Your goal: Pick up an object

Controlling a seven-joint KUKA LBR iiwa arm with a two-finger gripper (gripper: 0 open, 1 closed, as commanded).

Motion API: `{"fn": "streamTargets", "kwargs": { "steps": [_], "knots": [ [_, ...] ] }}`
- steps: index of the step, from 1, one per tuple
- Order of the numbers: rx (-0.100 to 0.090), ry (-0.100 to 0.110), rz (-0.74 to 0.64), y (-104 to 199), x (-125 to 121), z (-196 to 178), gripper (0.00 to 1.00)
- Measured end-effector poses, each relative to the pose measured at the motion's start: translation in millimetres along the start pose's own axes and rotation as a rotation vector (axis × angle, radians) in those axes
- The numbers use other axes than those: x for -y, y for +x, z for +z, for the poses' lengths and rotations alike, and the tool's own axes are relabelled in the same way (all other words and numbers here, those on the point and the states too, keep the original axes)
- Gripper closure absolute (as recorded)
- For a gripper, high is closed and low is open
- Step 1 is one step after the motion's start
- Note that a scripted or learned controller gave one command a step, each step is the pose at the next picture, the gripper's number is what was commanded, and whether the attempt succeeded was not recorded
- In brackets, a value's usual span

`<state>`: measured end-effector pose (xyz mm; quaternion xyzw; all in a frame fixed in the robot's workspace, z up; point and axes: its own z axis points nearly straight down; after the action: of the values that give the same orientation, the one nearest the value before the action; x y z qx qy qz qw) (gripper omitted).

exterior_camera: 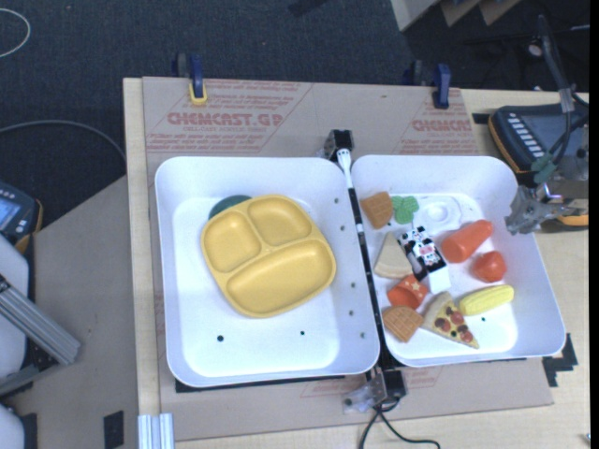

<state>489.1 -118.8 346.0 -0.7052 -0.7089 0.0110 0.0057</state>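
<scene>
The right bin [533,279] holds several toy foods: an orange carrot [465,239], a red tomato [489,266], a yellow corn cob [487,298], a pizza slice [451,321], a brown waffle piece [402,323], a red pepper [407,291], a beige wedge [391,258], a black-and-white item [421,251], a brown toast [377,209] and green broccoli [404,207]. My gripper [526,215] hangs over the right bin's right rim, just right of the carrot and above the tomato. Nothing is seen in it.
The left bin [178,279] bears a yellow divided plate [269,253] lying over a green item [229,204]. A white dish [440,215] lies at the back of the right bin. A black and orange device [519,137] sits on the bench behind my gripper.
</scene>
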Motion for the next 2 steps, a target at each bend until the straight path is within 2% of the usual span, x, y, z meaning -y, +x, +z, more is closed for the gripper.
{"fn": "streamTargets", "kwargs": {
  "steps": [2],
  "knots": [
    [0.004,0.006,-0.002,-1.0,-2.9,-15.0,1.00]
  ]
}}
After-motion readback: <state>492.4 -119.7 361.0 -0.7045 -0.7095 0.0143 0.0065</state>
